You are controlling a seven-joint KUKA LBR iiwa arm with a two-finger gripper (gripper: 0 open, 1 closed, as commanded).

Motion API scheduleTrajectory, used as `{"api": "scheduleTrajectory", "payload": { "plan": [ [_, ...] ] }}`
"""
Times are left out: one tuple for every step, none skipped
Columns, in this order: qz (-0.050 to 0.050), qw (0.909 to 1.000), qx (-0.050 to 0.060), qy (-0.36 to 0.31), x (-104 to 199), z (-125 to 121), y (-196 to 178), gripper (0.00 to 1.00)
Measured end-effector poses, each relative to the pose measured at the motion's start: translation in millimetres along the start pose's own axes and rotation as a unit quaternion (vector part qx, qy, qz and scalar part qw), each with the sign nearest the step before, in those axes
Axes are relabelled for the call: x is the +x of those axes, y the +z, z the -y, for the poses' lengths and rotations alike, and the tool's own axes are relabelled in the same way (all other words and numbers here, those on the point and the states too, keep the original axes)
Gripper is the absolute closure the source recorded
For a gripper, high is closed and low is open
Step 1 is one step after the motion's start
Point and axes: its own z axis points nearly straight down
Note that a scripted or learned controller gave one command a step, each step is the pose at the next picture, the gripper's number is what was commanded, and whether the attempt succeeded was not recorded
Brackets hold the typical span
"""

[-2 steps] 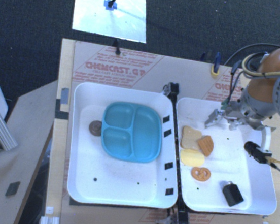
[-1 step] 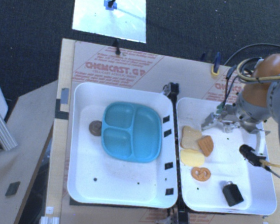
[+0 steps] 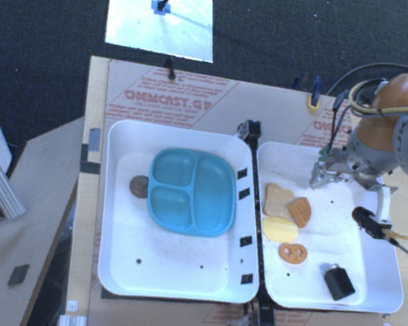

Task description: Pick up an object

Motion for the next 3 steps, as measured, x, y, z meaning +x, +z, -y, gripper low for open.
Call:
{"api": "scheduleTrajectory", "payload": {
  "plan": [
    [0.000,1.0000,-0.002,0.002,-5.9,-3.8,-64.4,1.00],
    [0.000,1.0000,-0.002,0.001,-6.3,-6.4,-119.9,1.00],
    [-0.001,1.0000,0.002,-0.001,47.2,-5.5,-113.8,1.00]
  ]
}}
